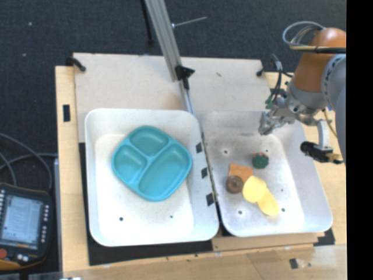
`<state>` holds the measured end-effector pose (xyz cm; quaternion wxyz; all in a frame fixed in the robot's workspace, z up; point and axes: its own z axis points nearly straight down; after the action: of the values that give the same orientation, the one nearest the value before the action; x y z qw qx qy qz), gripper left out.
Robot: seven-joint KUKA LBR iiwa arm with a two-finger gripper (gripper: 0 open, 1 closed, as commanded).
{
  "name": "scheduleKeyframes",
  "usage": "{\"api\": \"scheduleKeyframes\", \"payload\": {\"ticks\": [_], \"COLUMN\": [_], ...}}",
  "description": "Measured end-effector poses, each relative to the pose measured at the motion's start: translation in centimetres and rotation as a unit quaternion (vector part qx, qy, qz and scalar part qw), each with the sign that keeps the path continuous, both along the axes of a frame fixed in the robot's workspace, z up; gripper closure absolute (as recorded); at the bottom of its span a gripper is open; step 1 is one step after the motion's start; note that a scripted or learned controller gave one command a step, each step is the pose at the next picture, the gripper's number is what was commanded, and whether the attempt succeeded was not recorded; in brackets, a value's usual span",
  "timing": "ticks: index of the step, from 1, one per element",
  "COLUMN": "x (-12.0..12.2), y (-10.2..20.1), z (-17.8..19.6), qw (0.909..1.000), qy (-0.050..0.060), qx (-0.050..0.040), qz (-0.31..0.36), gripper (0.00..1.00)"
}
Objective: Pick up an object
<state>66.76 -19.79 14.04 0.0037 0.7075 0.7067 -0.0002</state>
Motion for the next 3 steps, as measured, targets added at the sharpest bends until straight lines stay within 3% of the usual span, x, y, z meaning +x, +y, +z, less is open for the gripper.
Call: {"api": "scheduleKeyframes", "payload": {"ticks": [1, 3], "x": [-0.8, 0.0], "y": [-0.1, -0.6], "z": [5.1, 15.2], "qw": [1.0, 1.0], "qy": [-0.001, -0.002], "qx": [0.0024, 0.0018], "qz": [0.0, 0.002], "gripper": [1.0, 1.0]}}
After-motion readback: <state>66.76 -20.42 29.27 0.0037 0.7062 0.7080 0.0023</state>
